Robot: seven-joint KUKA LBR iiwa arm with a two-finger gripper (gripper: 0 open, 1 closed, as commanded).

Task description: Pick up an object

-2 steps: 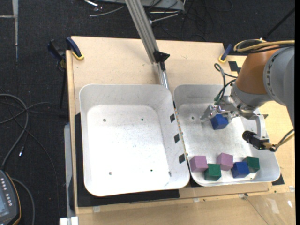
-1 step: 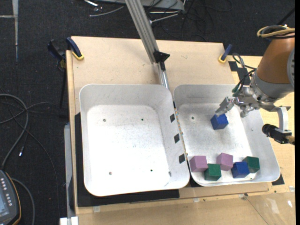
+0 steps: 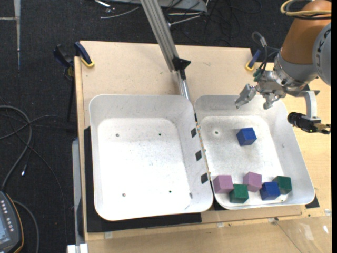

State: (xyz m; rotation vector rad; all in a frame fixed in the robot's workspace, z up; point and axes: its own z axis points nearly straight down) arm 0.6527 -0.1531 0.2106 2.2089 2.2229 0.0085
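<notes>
- Right now I see my gripper (image 3: 258, 98) over the far rim of the right bin (image 3: 295, 157), its two fingers (image 3: 243, 98) spread apart with bare bin wall between them and nothing in their hold.
- Nearest to the fingers is a blue cube (image 3: 246, 136), alone on the bin floor, nearer the camera than the fingertips and apart from them.
- Well beyond that cube from the fingers, five more cubes crowd the near wall: a lilac cube (image 3: 223, 183), a green cube (image 3: 239, 193) touching it, a second lilac cube (image 3: 253, 181), a second blue cube (image 3: 269, 190) and a second green cube (image 3: 284, 184).
- Those five sit so tight together that I cannot tell which faces touch and which only overlap from this slant.
- Off to the left of the fingers lies the left bin (image 3: 105, 141), its floor only speckled.
- Above the fingers, the orange band (image 3: 303, 28) of the arm is cut off by the frame's top and right edges.
- A slanted metal pole (image 3: 163, 33) crosses the bench top and ends at the seam between the bins; its upper end runs out of frame.
</notes>
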